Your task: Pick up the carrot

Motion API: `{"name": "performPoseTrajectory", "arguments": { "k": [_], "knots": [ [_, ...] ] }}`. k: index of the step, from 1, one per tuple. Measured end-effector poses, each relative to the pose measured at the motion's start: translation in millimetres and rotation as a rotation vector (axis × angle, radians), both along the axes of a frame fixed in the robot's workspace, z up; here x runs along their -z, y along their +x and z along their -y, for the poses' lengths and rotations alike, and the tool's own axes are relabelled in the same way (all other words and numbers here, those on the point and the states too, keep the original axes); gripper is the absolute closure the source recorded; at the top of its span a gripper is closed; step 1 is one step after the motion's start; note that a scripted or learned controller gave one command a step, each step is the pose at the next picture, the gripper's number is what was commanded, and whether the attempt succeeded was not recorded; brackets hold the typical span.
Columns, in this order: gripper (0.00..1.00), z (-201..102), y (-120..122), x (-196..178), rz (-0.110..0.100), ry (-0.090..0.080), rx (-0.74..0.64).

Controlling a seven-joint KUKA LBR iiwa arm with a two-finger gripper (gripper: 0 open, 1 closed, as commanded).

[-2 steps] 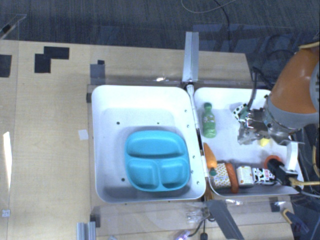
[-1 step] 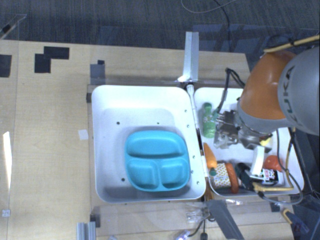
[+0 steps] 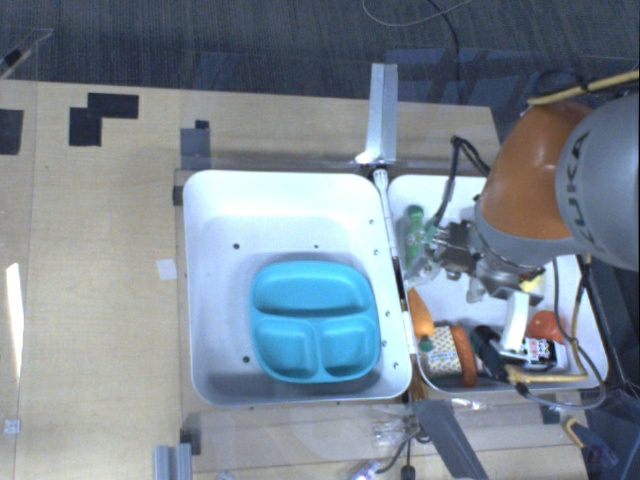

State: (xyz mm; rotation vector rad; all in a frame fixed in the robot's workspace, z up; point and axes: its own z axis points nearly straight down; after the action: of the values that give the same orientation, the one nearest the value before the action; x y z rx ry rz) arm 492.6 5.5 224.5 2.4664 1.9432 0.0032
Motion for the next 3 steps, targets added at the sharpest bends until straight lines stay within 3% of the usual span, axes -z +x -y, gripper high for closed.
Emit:
{"name": "performPoseTrajectory", "arguments": {
  "k": [1, 2, 3],
  "knots": [
    [0.00, 22.3, -4.8, 39.9, 0.001, 0.000, -0.250],
    [0.00, 11.9, -4.6, 39.8, 0.002, 0.000, -0.244],
    [0.00, 22.2, 56.2, 39.8, 0.001, -0.001, -0.242]
  ]
}}
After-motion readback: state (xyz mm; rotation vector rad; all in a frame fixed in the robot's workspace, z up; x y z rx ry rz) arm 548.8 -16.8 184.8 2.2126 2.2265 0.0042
